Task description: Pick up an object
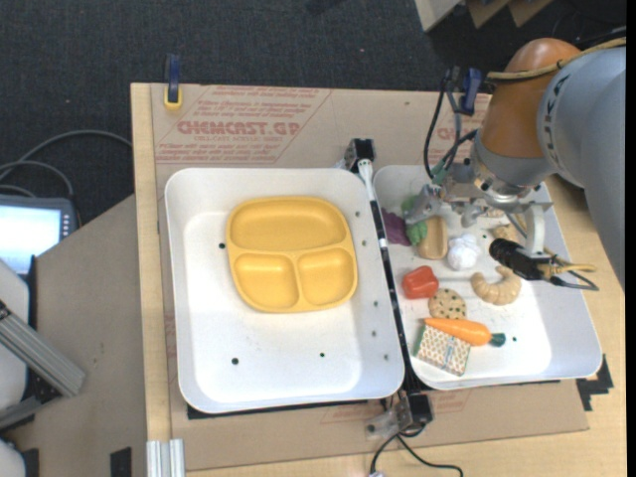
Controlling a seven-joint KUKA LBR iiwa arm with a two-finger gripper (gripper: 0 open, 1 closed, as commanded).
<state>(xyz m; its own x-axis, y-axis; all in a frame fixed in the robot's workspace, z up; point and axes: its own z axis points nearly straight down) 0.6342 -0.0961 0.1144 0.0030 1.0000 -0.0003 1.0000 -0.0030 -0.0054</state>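
Food items (pixel 457 296) lay heaped below the gripper (pixel 475 210), which hung low for picking; I couldn't tell how it stood.

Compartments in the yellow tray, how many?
3. The yellow tray lies in the left bin: one long compartment across its far side, and two smaller ones on the near side, left and right.

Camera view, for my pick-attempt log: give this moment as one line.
arm: over right bin | gripper: low among items near white ball | grasp: unconfirmed | yellow tray: in left bin
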